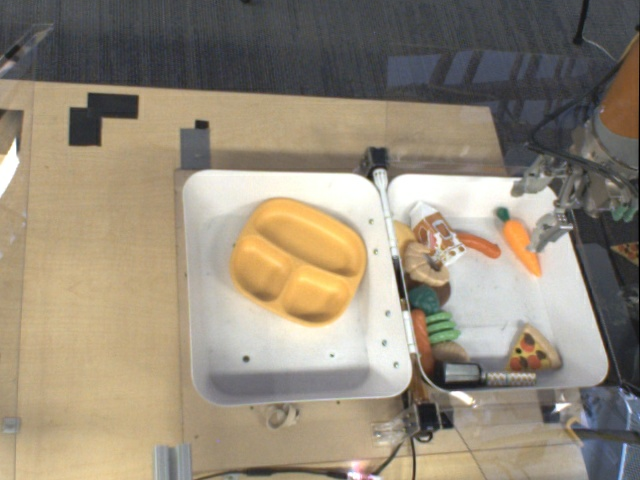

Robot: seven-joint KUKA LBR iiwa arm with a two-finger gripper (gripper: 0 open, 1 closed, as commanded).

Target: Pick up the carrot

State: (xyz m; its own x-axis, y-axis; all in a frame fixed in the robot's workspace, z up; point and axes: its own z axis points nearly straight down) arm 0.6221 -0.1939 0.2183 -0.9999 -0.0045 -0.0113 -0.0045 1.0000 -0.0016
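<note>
The carrot (520, 245), orange with a small green top, lies flat in the right bin (580, 298) near its far right corner. My gripper (542, 205) hangs just right of the carrot and a little beyond it, over the bin's right side. Its fingers stand open, one finger (529, 178) toward the back and the other by the carrot's thick end. Nothing is between them and the carrot rests on the bin floor.
Left of the carrot lie a red pepper (478, 245), a snack packet (437, 236), a donut (428, 264) and green toy food (437, 325). A pizza slice (533, 350) and a dark tool (485, 375) sit near the front. The left bin (215, 368) holds a yellow divided plate (298, 260).
</note>
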